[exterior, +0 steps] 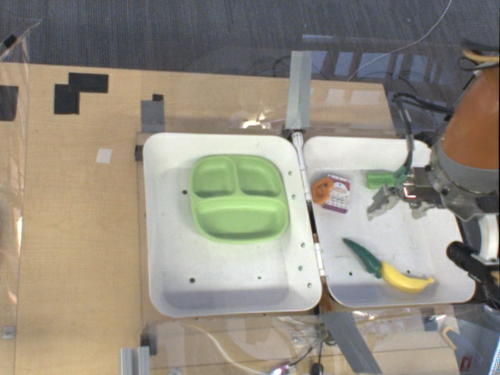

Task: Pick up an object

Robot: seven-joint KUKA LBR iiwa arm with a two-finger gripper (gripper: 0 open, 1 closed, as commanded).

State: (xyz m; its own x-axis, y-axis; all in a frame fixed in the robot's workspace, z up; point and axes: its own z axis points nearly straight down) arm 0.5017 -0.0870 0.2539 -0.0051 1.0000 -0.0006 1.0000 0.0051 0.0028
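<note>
The gripper [384, 203] hangs low over the right bin [437, 151], its two fingers spread apart with nothing between them; the step in hand looks like lining up on something to grasp; nearest to it is a small green block [380, 179], just beside the fingers toward the bin's far wall, and that seems the likeliest target; to do this well the fingers should straddle the block across its narrow side, come down square to the bin floor, and close only once both pads flank it, since a slanted approach would likely nudge it away; the orange-and-purple packet [332, 193] lies near on the left, so the open fingers ought to keep off it; counted: two white bins; in the left bin [164, 233] one green divided plate [237, 197]; in the right bin one green block, one packet, one dark green pepper-like thing [363, 255] and one yellow banana [406, 279] touching it at the near edge; all rest on the desk [70, 233]
</note>
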